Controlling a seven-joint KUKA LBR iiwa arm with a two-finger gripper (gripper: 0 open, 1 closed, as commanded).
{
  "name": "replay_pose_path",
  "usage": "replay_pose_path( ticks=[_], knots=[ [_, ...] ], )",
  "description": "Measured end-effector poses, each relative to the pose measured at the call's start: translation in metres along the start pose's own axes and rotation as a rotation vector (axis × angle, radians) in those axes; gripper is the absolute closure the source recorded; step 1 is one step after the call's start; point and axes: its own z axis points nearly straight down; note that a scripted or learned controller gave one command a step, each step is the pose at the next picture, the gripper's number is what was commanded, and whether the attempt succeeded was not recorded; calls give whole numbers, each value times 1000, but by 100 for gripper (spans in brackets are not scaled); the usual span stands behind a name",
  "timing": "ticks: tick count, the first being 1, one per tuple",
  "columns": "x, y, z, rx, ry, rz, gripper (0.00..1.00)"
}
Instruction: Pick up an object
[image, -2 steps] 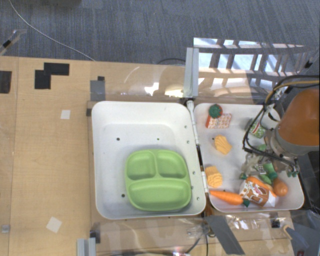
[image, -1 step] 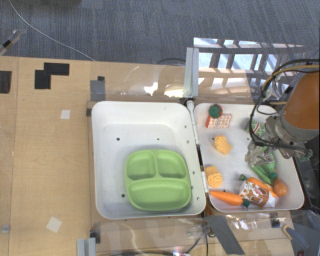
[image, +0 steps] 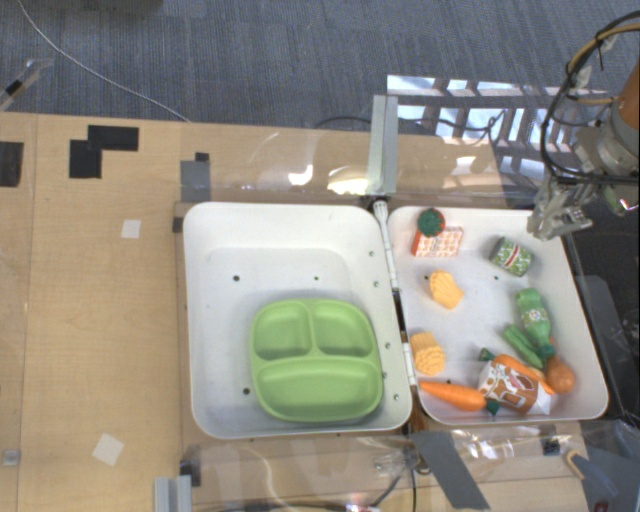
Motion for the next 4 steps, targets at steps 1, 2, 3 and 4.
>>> replay_pose_path(
  ticks=[1, 2, 3, 4],
  knots=[
    [-47, 11, -81, -5, 5, 152, 100],
    [-25, -32, 95, -18, 15, -352, 100],
    [-46, 4, -66, -2, -2, -118, 100],
    [-29, -35, -56, -10, 7, -502, 100]
  ],
)
